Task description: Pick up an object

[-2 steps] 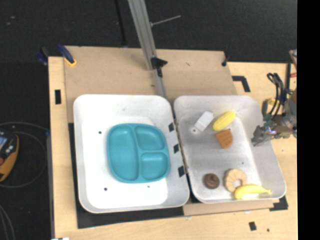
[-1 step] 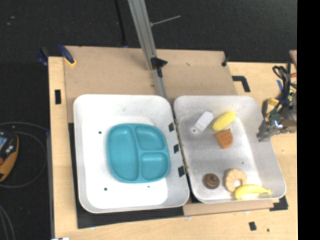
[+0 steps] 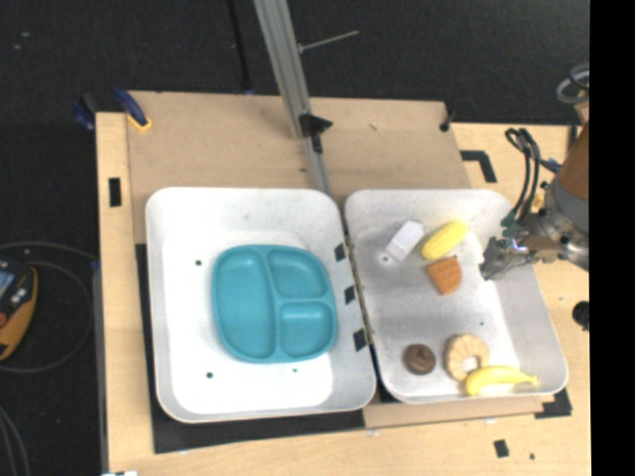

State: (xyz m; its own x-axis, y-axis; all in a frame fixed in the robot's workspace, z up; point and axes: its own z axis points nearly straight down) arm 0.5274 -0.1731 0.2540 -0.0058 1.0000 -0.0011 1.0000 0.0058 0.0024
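The right bin [image 3: 516, 315] is the landmark here. At its near edge lies a small yellow banana [image 3: 499, 379]. Touching the banana, just behind it, is a tan donut [image 3: 464, 353]. To the left of the donut, a little apart, sits a brown round cake [image 3: 420, 358].

Farther back, near the middle of the right bin, is an orange block [image 3: 445, 274]. Just behind it, and touching it or nearly so, lies a yellow lemon-shaped thing [image 3: 444, 238]. Left of that is a small white block [image 3: 403, 239].

The gripper [image 3: 495, 262] is over the right side of this bin, close to the orange block but apart from it. Nothing is between its fingers. I cannot tell if it is open or closed.

To the left of the right bin is the left bin [image 3: 179, 226], which holds a blue tray [image 3: 273, 301] with three parts. Both bins sit on a tan surface [image 3: 377, 147]. A grey metal pole [image 3: 288, 67] rises behind the bins.
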